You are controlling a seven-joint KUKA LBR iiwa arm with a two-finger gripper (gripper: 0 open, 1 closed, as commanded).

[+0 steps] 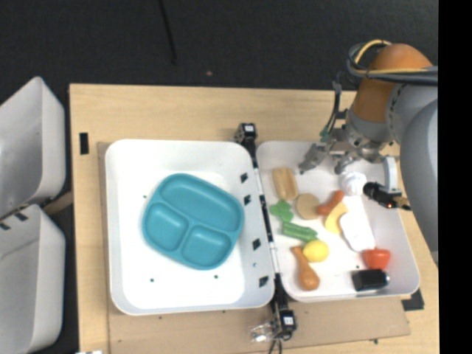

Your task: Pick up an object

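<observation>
My gripper (325, 162) hangs over the back of the right bin (404, 236), below the orange band of the arm. Its two fingers stand spread apart and open, with nothing between them. Just in front of it lie a tan bread roll (284, 183) and a small white bottle (352, 182). Further forward sit a round tan piece (307, 206), an orange carrot (330, 202), a yellow banana (336, 218), a white block (357, 228), two green pieces (298, 231), a yellow lemon (316, 251), an orange drumstick shape (305, 271), a red pepper (377, 257) and a black item (369, 279).
The left bin (125, 271) holds a blue divided plate (193, 220). A raised divider (259, 212) with black clips separates the bins. The wooden bench (184, 113) surrounds both. White padded shapes (26, 146) stand at the far left.
</observation>
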